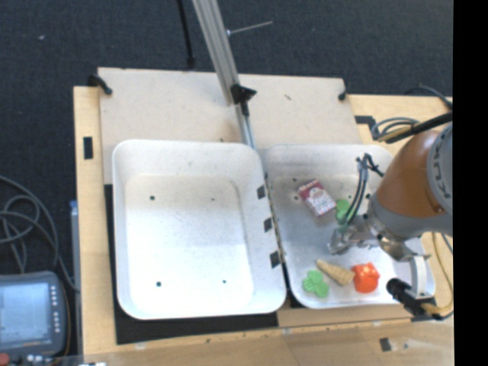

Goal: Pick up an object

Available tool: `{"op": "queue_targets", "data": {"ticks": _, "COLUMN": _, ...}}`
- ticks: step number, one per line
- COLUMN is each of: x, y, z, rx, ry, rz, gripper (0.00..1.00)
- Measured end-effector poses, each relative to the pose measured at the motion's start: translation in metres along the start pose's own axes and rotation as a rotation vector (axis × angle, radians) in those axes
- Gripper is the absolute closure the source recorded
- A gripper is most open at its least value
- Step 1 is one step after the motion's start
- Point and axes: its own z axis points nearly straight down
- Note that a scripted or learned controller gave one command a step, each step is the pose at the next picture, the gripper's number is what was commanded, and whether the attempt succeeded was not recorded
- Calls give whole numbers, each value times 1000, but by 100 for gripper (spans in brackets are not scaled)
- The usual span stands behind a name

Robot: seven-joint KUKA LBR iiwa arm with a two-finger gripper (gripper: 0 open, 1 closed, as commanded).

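Objects for this pick lie in the right bin [284,175], which I take as my landmark: a small red-and-white packet [316,198] near its middle, a tan cone [335,271] toward its near edge, a green flat piece [316,284] just beside the cone's tip end, and a red-orange lump [366,277] touching or nearly touching the cone's wide end. A bit of green [343,207] also shows just past the packet, partly hidden by my cabling, so I cannot say what it is.

My arm [412,185] reaches over the far right side of that bin, and my fingers [345,240] hang low inside it, between the packet and the cone. Whether they are spread or pinched I cannot tell; the metal there blurs together, and I see nothing held between them.

I judge this to be the approach step, with no grasp made yet. The next move, as I read it, calls for choosing one target. The cone is near, so I would need to shift toward the bin's near edge, line up across the cone's narrow width, and descend clear of the red-orange lump. The left bin [133,166] sits beside it on the worktop [175,101].
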Motion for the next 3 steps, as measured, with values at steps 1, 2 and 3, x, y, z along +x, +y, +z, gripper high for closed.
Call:
{"op": "queue_targets", "data": {"ticks": 1, "x": 3, "y": 4, "z": -63, "rx": -2, "ry": 0, "rz": -13, "gripper": 100}}
{"op": "queue_targets", "data": {"ticks": 2, "x": -5, "y": 8, "z": -109, "rx": -1, "ry": -1, "rz": -14, "gripper": 100}}
{"op": "queue_targets", "data": {"ticks": 3, "x": -6, "y": 12, "z": -153, "rx": 0, "ry": 0, "rz": -15, "gripper": 100}}
